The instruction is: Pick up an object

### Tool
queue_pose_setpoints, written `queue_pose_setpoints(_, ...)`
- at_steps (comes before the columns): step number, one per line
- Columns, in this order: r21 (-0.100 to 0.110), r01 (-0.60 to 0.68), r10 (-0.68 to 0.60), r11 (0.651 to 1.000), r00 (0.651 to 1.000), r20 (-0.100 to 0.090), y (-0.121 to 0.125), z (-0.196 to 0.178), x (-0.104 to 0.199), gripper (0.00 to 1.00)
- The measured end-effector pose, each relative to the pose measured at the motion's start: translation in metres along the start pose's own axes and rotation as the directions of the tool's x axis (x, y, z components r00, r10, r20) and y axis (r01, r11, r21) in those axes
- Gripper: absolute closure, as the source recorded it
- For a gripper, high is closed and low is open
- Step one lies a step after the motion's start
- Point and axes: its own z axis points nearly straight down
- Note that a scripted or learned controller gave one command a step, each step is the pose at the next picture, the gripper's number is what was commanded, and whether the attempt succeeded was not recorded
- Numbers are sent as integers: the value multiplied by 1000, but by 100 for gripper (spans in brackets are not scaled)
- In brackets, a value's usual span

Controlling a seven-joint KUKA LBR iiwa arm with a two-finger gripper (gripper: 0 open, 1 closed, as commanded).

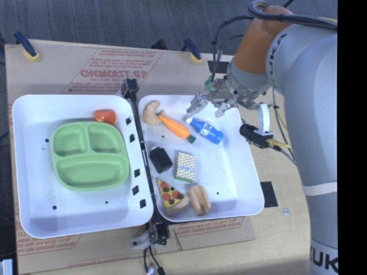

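The pincer (198, 105) is hanging spread over the right bin's (243, 176) far edge, gripping nothing. Just beside it a glossy blue bottle (205, 130) is lying next to an orange carrot (174, 126). Open white floor is showing along the bin's right side. A green compartment plate (90, 155) is sitting in the left bin (28, 199).

We saw arm (304, 96) with smooth light grey shell, rounded in shape. Orange band (258, 42) sat above wrist. Black cables ran over top of band and down along side. Gripper (207, 103) was metallic, silver-grey, with small dark parts. Small black and white module (261, 132) hung beside wrist with cable attached. Dark letters "KU" (322, 261) were printed on lower grey segment.
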Motion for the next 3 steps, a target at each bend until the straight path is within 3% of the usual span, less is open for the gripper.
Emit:
queue_pose_setpoints(1, 2, 74, -74, 997, 997, 0, 9, 105, 50, 0)
queue_pose_setpoints(2, 2, 78, -78, 997, 997, 1, 9, 94, 50, 100)
queue_pose_setpoints(3, -2, -71, 71, 997, 997, 1, 19, -5, 100, 100)
